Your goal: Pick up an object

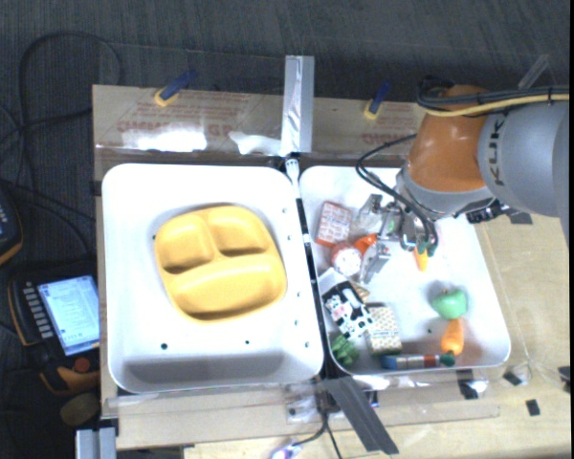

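gripper (375, 253) low in right bin (488, 285) — perhaps touching clutter

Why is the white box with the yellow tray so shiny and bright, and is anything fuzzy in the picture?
In the camera view, overhead light washes out the left bin so its walls lose detail, and the yellow tray shows soft highlights; the small objects in the right bin look slightly fuzzy, and the pincer blends into the clutter, so its fine shape is hard to make out.
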You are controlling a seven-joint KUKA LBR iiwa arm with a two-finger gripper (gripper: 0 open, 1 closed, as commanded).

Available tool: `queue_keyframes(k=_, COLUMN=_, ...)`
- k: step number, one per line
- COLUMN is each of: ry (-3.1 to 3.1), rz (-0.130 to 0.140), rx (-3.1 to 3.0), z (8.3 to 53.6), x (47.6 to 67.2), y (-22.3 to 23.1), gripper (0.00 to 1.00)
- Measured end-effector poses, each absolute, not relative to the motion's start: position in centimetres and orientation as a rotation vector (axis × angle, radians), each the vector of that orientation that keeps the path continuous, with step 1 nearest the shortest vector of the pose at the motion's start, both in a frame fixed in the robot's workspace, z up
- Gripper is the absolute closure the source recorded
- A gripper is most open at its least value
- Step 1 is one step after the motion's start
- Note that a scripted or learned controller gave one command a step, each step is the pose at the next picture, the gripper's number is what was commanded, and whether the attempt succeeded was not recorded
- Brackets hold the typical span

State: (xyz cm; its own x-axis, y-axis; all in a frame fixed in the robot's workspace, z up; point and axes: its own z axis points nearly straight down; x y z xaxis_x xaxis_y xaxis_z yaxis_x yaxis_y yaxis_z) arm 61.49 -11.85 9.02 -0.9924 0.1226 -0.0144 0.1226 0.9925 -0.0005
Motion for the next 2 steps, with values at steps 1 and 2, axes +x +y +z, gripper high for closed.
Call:
queue_keyframes(k=1, ry=3.128, rz=-0.004, rx=-0.085, z=9.0, x=62.0, y=-14.8, gripper=0.0)
queue_keyframes(k=2, ry=3.129, rz=-0.008, rx=-0.069, z=9.0, x=57.9, y=-21.4, gripper=0.0)
